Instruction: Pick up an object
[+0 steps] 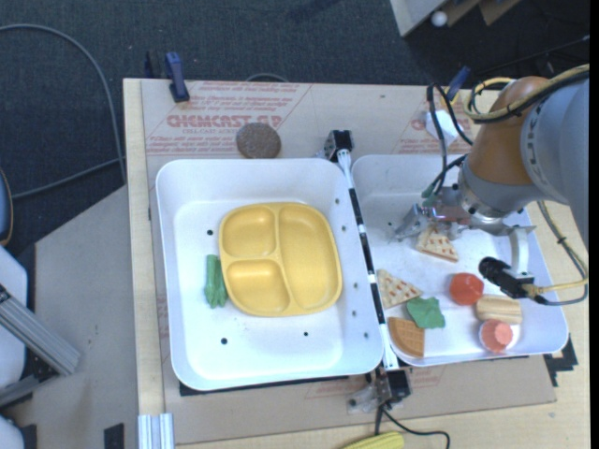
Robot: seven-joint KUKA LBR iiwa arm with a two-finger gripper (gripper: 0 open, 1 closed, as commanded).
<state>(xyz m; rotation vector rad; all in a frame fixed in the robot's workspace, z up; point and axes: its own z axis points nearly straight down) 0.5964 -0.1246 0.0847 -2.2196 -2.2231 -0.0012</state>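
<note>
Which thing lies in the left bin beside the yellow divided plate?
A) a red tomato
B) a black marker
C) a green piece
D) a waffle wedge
C: the green piece lies against the left edge of the yellow plate in the left bin; the other toy foods lie in the right bin.

Two bins sit side by side on the worktop (140, 279). In the left bin (178, 195) a divided plate (279, 256) lies near the middle, with a pea pod (215, 282) just beside its left edge. In the right bin (552, 330) the claw (418, 221) hangs near the back left, a waffle wedge (436, 244) just in front of it. Nearer the front lie a second wedge (397, 288), a leaf (427, 312), a biscuit (406, 337), a tomato (466, 288) and a sausage (498, 323) at the right. A round disc (258, 141) rests behind the left bin.
</note>
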